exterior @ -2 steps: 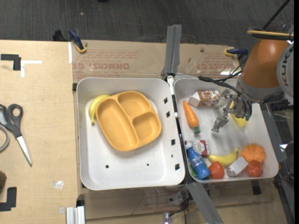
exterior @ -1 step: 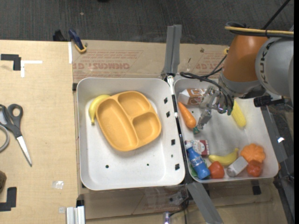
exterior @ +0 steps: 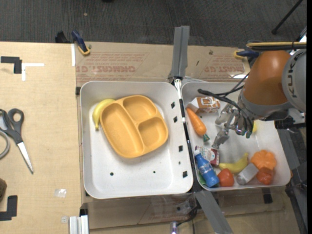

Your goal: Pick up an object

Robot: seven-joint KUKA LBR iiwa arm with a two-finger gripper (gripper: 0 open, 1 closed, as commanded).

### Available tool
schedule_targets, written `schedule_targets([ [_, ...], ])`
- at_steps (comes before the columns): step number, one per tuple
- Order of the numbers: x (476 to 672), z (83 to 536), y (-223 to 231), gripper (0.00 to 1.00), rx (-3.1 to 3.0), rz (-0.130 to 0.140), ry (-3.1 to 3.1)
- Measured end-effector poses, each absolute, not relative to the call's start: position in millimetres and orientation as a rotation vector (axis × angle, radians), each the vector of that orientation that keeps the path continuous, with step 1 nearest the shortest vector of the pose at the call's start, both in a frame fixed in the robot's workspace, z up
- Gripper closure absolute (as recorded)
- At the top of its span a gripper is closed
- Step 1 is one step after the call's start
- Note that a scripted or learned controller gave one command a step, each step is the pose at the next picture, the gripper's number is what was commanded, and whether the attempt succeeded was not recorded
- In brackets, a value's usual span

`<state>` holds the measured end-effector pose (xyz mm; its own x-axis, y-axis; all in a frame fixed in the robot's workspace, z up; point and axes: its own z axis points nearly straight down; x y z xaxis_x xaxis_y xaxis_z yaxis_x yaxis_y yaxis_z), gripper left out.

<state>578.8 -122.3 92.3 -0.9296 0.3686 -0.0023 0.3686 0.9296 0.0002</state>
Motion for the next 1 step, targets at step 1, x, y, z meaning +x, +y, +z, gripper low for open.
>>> schedule_targets([
  [1,641.6,94.0,-177.5,0.00,0.561,-0.001,3.084],
])
